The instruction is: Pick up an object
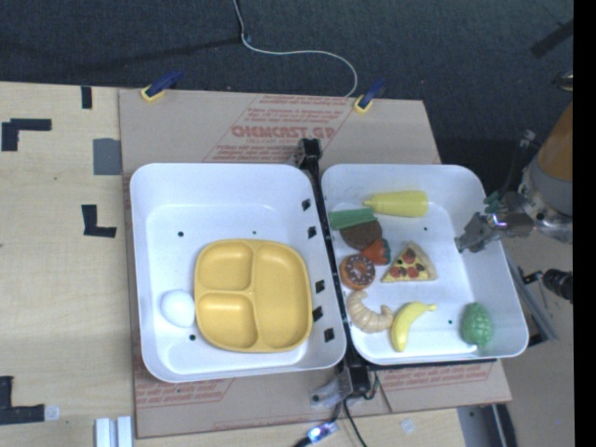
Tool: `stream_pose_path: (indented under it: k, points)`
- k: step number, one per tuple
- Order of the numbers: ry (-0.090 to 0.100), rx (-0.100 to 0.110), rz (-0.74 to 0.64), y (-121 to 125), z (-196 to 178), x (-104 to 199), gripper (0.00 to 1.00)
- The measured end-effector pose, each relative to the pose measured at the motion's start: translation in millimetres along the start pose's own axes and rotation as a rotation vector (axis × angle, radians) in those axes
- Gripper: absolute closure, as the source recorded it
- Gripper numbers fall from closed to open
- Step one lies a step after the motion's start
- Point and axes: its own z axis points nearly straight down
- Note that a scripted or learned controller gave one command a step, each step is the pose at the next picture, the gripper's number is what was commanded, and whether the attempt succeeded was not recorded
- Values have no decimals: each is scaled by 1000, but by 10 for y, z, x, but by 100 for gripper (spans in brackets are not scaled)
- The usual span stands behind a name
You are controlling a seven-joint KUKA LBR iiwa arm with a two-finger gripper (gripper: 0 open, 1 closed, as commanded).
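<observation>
The right bin (484, 259) holds several toy foods: a yellow corn cob (396, 203), a green-and-brown piece (357, 226), a doughnut (358, 272), a pizza slice (408, 265), a croissant (370, 315), a banana (407, 322) and a green lumpy piece (477, 325). My gripper (477, 233) hangs over the right rim of this bin, right of the pizza slice, with nothing seen between its fingers. The arm comes in from the right edge.
The left bin (154, 203) holds a yellow divided plate (252, 294) and a white egg (177, 307). Both bins rest on a cardboard sheet (270, 128) clamped at the back. A white cable (279, 49) runs across the dark floor behind.
</observation>
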Motion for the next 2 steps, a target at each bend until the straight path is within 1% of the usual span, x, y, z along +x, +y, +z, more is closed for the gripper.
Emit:
stream_pose_path:
  k: [1,2]
  points:
    - [2,4,0,5,-122,4,100]
    - [4,4,-6,255,-111,470,100]
